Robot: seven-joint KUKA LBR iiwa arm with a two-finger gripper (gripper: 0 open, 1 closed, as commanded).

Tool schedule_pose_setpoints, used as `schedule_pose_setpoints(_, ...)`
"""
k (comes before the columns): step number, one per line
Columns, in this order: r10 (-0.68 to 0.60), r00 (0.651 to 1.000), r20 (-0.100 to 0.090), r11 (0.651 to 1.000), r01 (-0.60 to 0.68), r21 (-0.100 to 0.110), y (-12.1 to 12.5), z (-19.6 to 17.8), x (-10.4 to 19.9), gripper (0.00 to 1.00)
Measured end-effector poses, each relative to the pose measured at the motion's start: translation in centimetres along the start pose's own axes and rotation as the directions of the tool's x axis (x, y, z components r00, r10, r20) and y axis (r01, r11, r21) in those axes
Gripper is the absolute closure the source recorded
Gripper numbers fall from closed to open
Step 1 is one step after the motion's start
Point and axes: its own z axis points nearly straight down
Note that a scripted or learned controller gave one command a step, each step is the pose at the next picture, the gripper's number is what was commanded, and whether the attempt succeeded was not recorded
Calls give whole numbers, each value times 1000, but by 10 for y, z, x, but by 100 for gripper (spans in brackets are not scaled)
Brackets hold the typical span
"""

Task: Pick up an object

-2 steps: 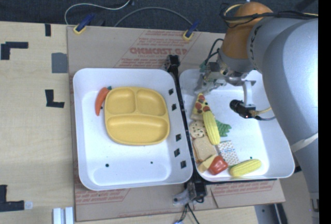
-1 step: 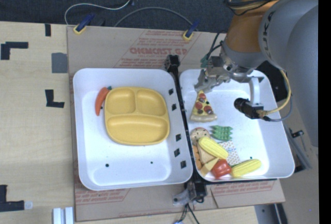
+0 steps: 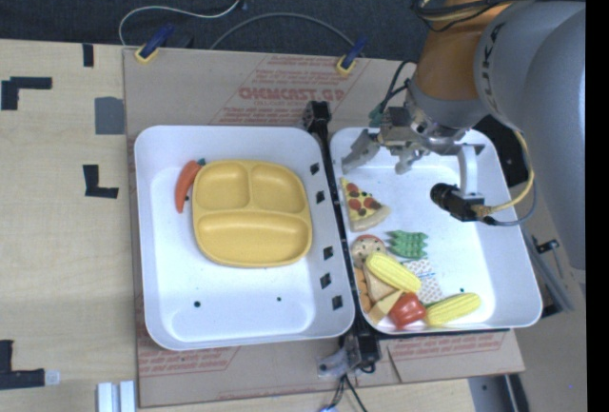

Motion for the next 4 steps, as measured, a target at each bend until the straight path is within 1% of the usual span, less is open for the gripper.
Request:
schedule_pose_setpoints(1, 4, 1000, 1, 1000, -4, 5, -80, 0, -10, 0)
schedule_pose_setpoints(2, 6, 1000, 2, 1000, -6, 5, -91, 69, -66, 0)
schedule_pose_setpoints(3, 6, 1000, 10, 1000, -6, -19, -98, 91, -54, 0)
schedule_pose_setpoints(4, 3, 1000, 7, 1000, -3, -30, -94, 77, -51, 100)
